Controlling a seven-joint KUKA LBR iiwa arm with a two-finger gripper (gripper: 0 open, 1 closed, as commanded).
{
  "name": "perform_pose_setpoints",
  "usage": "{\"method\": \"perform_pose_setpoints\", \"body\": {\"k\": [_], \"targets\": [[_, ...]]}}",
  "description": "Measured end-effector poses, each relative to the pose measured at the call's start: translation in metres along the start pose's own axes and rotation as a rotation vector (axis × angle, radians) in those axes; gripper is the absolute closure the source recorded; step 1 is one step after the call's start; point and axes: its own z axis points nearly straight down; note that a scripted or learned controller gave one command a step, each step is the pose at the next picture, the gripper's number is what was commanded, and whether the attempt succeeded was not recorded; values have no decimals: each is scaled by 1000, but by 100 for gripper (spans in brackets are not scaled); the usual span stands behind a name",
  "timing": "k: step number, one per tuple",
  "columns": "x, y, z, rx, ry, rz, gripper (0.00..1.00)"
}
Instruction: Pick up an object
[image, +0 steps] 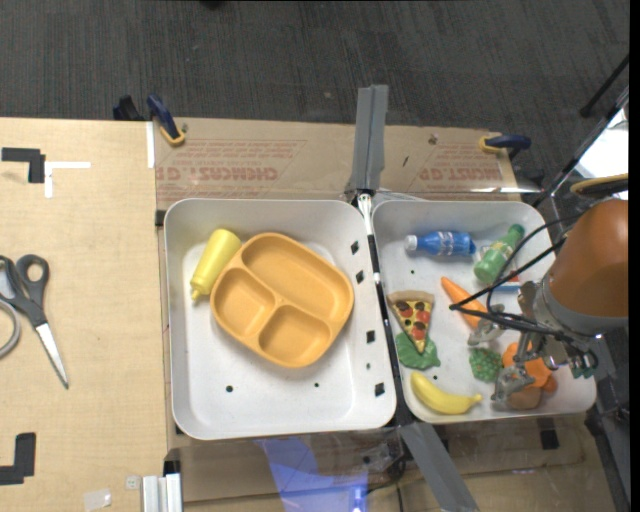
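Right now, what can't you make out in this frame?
- Tool: open or shut unclear, blurred among cables in the camera view.
- Orange item beside it: partly covered by the tool, identity unclear.
- Green bottle: crossed by a black cable.
- Arm: cut off at the right edge.

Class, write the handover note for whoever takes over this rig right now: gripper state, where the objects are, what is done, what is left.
Gripper: low in the right bin's front right corner, over a cluster of toys; finger state and any grasp cannot be told.
Right bin: blue bottle, green bottle, carrot, pizza slice beside a green leaf, banana, an orange piece by the gripper.
Left bin: orange divided plate with a yellow bottle touching its left edge.
Done: arm is down among the toys.
Left: confirm a grasp, then lift.
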Motion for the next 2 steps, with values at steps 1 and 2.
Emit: {"method": "perform_pose_setpoints", "body": {"k": [1, 2], "targets": [[-5, 69, 0, 0, -1, -43, 0], [-66, 68, -1, 1, -4, -66, 0]]}}
